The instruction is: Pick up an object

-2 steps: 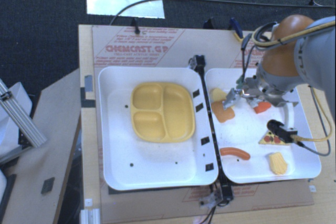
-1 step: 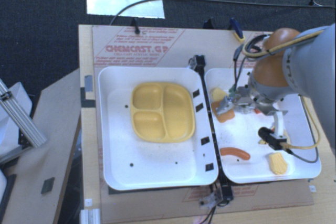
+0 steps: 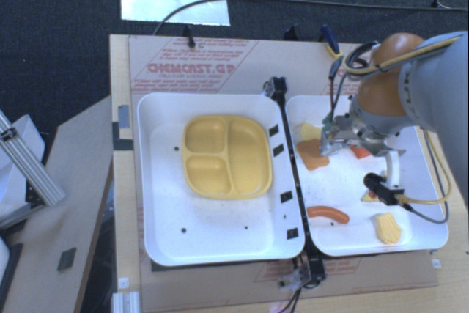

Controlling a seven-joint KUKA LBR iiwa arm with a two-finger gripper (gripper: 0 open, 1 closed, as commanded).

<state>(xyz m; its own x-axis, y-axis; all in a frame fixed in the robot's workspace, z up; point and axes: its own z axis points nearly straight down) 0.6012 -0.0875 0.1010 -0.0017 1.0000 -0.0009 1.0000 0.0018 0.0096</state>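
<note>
Orange slab point(image 3: 313, 155) just left of gripper point(image 3: 331, 143), almost touching. Lying flat in right bin point(image 3: 418, 234). Can't tell gripper state.

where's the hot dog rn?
The hot dog lies in the right bin, near its front edge and close to the divider, left of the yellow corn piece and below the gripper.

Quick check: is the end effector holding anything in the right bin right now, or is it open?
End effector: low over the orange slice in the right bin; open or closed cannot be told, and no grasp is visible.
</note>
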